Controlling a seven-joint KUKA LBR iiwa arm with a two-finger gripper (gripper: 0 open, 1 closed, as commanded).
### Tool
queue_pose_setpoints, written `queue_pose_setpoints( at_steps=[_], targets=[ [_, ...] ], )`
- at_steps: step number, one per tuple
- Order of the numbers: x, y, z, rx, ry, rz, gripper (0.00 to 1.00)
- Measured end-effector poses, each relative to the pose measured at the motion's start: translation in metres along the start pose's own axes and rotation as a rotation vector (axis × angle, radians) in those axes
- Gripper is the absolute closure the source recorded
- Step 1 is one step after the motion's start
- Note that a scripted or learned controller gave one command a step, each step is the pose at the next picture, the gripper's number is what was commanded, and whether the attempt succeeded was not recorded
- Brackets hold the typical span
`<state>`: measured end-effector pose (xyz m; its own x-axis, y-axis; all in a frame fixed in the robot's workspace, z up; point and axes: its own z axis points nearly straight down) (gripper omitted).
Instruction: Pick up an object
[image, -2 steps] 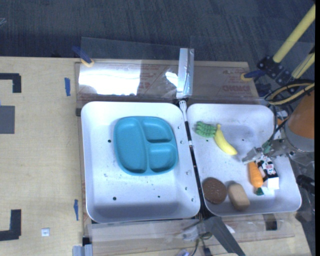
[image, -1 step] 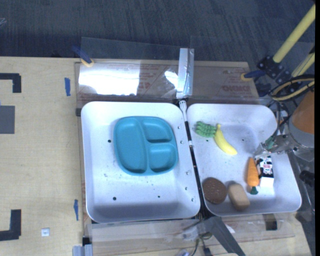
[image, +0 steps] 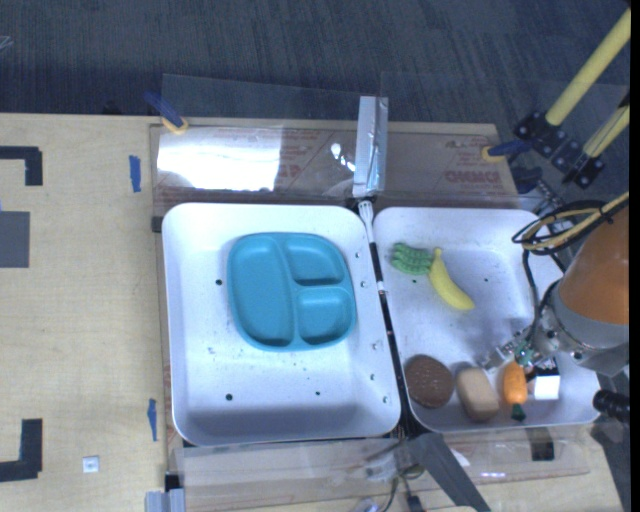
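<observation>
One carrot (image: 514, 384), small, orange, at 5 o'clock of right bin (image: 470, 240), beside potato (image: 478, 391); prob. light, stiff, smooth plastic; grip across mid-body; gripper (image: 522, 352) above it, pincer state can't tell.

The left bin (image: 180, 300) is white and shallow, and a blue divided plate (image: 292, 290) lies at its middle. Touching the left bin's right edge sits the right bin (image: 490, 260). To the right of the left bin lie a green item (image: 410, 259), perhaps a bunch of beans, and a banana (image: 448, 282) just beside it; lower down are a brown disc (image: 431, 381) and a tan lump (image: 478, 391). Behind the left bin stands a clear panel (image: 260, 160). Left of it, the wooden bench (image: 80, 300) carries blue tape (image: 135, 172).
</observation>
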<state>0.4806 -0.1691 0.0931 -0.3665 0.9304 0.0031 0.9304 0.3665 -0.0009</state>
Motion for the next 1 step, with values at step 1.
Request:
queue_pose_setpoints(
  at_steps=[1],
  targets=[
    [-0.0228,0.0118,0.0065,-0.004,-0.002,-0.074,1.0]
  ],
)
